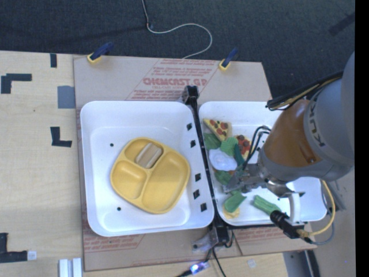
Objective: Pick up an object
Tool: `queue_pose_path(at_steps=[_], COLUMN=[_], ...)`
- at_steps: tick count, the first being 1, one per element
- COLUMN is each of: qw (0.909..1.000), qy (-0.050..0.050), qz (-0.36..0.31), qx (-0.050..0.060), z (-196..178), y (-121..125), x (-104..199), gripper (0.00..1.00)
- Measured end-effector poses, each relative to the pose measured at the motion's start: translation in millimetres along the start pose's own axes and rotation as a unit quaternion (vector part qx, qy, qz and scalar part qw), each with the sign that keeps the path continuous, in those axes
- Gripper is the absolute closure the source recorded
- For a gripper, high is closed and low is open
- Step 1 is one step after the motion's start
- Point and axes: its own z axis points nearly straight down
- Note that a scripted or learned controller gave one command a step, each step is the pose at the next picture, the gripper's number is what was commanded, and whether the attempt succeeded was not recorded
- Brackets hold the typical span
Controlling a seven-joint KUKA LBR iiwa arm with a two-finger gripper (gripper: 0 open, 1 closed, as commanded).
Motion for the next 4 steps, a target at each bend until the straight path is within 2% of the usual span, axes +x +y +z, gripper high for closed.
queue_pose_path(at_steps=[2,3,4], qw=[1.0,1.0,1.0], qy=[0.0,0.001,0.001], qz=[0.0,0.0,-0.002], qx=[-0.001,-0.001,-0.001], z=[-107.9,-130.3,-119.3], y=[-20.5,-20.4,27.5], x=[0.3,0.8,21.6], gripper=[1.0,1.0,1.0])
